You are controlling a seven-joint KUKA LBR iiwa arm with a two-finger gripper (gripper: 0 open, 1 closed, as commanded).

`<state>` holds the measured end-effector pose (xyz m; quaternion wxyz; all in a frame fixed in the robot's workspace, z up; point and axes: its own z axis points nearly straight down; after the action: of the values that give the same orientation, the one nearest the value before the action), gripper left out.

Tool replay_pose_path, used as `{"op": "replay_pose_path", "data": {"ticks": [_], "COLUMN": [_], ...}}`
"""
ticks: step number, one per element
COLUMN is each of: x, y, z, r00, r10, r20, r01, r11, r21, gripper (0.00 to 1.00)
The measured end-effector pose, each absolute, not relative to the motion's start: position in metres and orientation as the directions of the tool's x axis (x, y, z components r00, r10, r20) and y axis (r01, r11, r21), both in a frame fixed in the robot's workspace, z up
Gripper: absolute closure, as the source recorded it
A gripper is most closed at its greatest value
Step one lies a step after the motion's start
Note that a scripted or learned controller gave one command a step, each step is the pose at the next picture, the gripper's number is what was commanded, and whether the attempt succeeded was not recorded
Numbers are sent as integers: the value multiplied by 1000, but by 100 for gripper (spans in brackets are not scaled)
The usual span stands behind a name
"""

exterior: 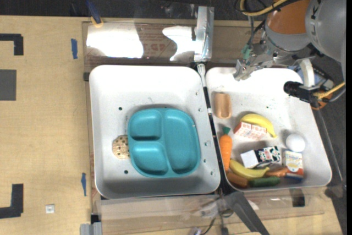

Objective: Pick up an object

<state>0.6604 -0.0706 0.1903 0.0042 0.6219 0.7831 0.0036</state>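
The right bin (311, 118) holds several toy foods. A tan bread roll (221, 104) lies at its left wall, with an orange carrot (225, 148) below it. A yellow banana (259, 120) curves over a red-and-white packet (251, 130). A second banana (247, 170), a black-and-white carton (268, 155), a white ball (296, 143) and a small box (293, 161) crowd the near side. My gripper (242, 70) hangs over the bin's far left corner, above and to the right of the bread roll, with nothing seen in it.
The left bin (104, 91) carries a teal divided plate (163, 141) and a speckled cookie (120, 146) at the plate's left. A clear panel (143, 36) stands behind the bins. The arm's grey and orange body (300, 3) and cables overhang the right bin's far side.
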Motion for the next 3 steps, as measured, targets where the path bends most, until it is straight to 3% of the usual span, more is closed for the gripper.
{"op": "replay_pose_path", "data": {"ticks": [1,2,3], "x": [658,592,596], "y": [-72,-118,-116], "z": [185,100,115], "r00": [-224,-218,-221], "r10": [975,976,975], "r20": [0,1,-1], "r01": [975,976,975], "r11": [224,218,221], "r21": [2,-7,5], "gripper": [0,0,100]}}
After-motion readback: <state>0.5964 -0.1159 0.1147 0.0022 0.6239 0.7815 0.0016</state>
